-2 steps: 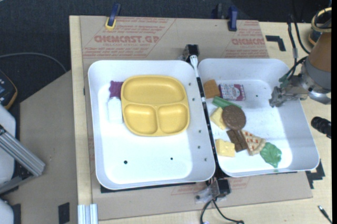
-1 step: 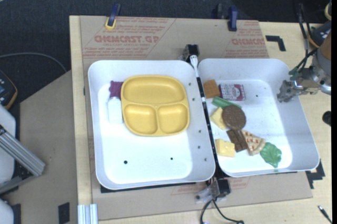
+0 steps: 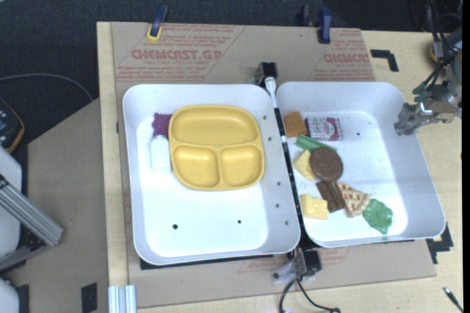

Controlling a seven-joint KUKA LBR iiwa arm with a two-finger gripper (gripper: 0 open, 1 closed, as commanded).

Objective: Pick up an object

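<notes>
The right bin [image 3: 389, 157] holds a cluster of toy food along its left side. There is an orange-brown block [image 3: 294, 124], a red and white packet [image 3: 324, 128], a round brown disc [image 3: 327, 164] and a yellow wedge [image 3: 314, 206]. A dark brown bar [image 3: 332, 195], a waffle-like slice [image 3: 355, 200] and a green leaf [image 3: 378, 215] lie by the front wall. My gripper [image 3: 411, 118] hangs at that bin's right rim, well to the right of the food, with nothing seen in it.
The left bin [image 3: 213, 231] carries a yellow compartment tray [image 3: 217, 146], with a purple piece [image 3: 161, 123] and a white piece [image 3: 159, 153] at its left. Clamps [image 3: 155, 26] hold the board's back edge. Cables hang at the far right.
</notes>
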